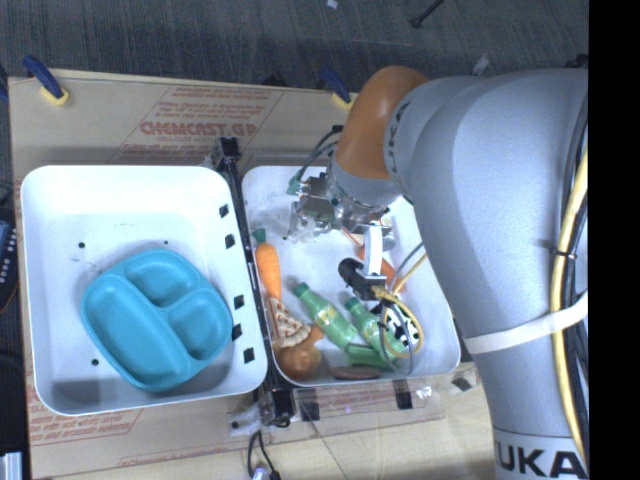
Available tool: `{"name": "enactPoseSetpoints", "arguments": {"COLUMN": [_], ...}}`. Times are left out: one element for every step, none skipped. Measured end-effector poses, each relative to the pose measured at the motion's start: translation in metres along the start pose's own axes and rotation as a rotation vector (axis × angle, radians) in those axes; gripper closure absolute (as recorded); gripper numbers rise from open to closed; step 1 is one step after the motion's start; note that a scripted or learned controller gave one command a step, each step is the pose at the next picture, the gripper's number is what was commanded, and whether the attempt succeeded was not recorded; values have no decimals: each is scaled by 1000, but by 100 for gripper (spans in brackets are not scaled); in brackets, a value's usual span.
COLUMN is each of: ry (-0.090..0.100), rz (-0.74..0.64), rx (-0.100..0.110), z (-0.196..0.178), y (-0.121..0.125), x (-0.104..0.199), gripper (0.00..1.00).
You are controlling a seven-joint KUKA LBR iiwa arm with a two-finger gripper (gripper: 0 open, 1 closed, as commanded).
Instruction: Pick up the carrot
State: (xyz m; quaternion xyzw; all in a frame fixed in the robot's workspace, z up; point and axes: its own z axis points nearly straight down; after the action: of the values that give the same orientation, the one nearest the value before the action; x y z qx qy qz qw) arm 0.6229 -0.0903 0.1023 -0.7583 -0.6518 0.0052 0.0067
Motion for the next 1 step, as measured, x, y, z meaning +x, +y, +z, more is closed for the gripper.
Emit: {"name": "enactPoseSetpoints", "arguments": {"ry": [-2], "rz": [40], "rx": [-8], "z": [13], "y": [-89], "x": [-16], "gripper": [100]}}
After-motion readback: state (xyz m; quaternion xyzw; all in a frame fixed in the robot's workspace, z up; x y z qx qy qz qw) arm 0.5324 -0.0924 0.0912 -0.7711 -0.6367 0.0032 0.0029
